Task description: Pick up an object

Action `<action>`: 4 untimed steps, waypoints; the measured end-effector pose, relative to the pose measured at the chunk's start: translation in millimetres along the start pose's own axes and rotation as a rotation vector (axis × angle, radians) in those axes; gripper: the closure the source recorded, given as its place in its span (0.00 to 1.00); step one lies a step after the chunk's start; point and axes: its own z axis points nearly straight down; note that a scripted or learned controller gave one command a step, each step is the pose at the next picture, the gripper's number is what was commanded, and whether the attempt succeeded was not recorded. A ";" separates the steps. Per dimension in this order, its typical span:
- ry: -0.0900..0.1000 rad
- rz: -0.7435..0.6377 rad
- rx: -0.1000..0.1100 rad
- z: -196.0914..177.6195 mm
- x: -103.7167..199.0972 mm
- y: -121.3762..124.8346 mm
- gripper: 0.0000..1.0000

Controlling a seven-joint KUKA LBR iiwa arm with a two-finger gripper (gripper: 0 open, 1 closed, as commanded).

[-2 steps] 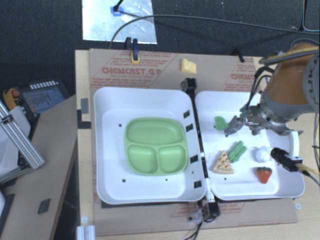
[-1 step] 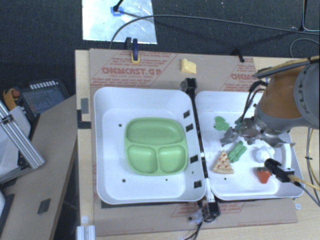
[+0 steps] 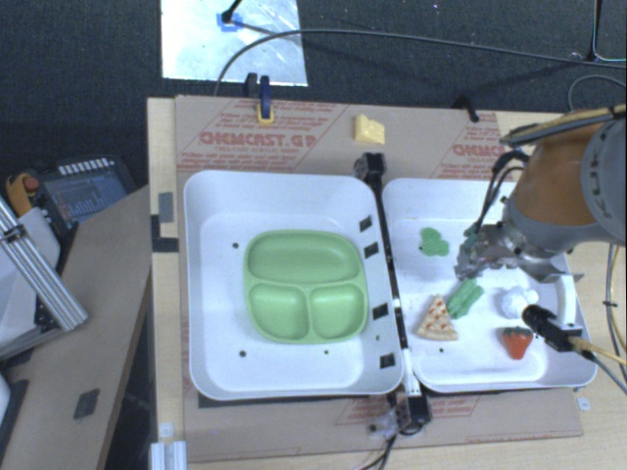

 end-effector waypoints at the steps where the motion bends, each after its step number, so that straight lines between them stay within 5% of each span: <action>1: -0.001 -0.002 -0.004 -50.3 -5.5 10.1 1.00; 3: 0.000 -0.003 -0.002 -146.3 -10.3 15.4 1.00; 4: 0.002 -0.007 0.002 -128.0 45.0 24.9 1.00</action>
